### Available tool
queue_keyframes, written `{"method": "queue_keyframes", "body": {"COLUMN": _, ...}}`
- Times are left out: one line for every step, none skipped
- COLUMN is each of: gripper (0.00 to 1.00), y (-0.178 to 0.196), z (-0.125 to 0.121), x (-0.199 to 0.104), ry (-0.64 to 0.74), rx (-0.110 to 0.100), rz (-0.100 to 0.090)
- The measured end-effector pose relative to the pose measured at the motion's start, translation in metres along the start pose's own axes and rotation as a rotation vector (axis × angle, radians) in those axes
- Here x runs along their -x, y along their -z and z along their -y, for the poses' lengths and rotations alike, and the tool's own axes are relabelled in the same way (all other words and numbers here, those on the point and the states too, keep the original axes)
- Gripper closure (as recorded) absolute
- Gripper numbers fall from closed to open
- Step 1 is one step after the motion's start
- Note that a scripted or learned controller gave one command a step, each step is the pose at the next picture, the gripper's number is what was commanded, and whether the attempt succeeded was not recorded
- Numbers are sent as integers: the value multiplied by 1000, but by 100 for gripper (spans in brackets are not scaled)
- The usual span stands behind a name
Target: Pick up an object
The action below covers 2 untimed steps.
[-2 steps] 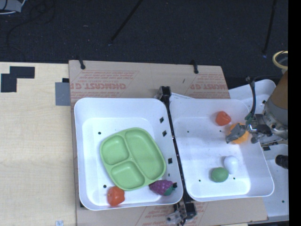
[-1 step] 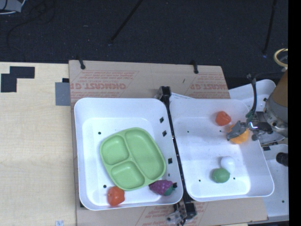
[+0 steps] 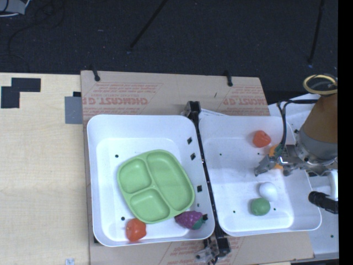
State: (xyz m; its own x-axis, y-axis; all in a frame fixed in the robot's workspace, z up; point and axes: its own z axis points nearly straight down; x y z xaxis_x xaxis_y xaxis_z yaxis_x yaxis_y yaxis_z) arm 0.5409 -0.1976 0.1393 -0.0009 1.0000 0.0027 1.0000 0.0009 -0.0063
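Note:
My gripper (image 3: 268,165) hangs low over the right side of the right bin (image 3: 231,148), its grey wrist and orange band coming in from the right edge. A red-orange object (image 3: 261,138) lies just up and left of it. A white ball (image 3: 268,191) sits right below it, with a green ball (image 3: 260,206) in front of that. A small orange patch shows against the gripper body; I cannot tell whether it is a separate object.
The left bin (image 3: 105,131) holds a green divided plate (image 3: 155,185), a red-orange fruit (image 3: 135,229) at its front edge and a purple grape-like piece (image 3: 189,219). A black divider (image 3: 201,170) runs between the bins. Cardboard lies under both.

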Motion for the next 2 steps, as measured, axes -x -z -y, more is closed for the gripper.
{"method": "queue_keyframes", "body": {"gripper": 0, "y": -53, "z": 0, "x": -1, "ry": -1, "rx": 2, "rz": 1}}
{"method": "queue_keyframes", "body": {"gripper": 100, "y": -40, "z": 0, "x": 0, "ry": -3, "rx": 3, "rz": 1}}
